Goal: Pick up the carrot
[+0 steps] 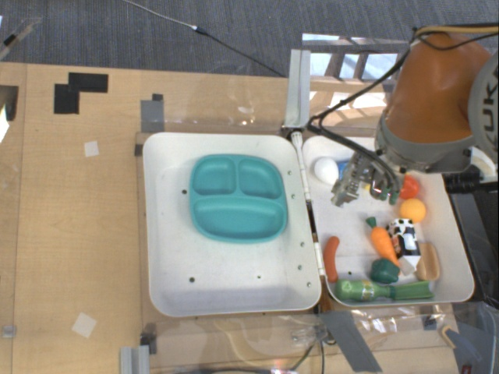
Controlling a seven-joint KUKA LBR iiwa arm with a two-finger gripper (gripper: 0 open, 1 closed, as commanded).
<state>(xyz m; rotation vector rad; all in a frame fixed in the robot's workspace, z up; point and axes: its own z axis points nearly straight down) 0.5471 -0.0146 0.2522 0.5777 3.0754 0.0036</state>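
Note:
The carrot, orange with a green stub at its upper end, lies tilted in the right bin, between a black-and-white toy and a dark green vegetable. My gripper hangs over the upper middle of that bin, above and to the left of the carrot, apart from it. Nothing shows between its fingers.
Around the carrot lie a white egg, a red pepper, an orange ball, a red sausage, a green cucumber and a bread roll. The left bin holds a teal divided plate.

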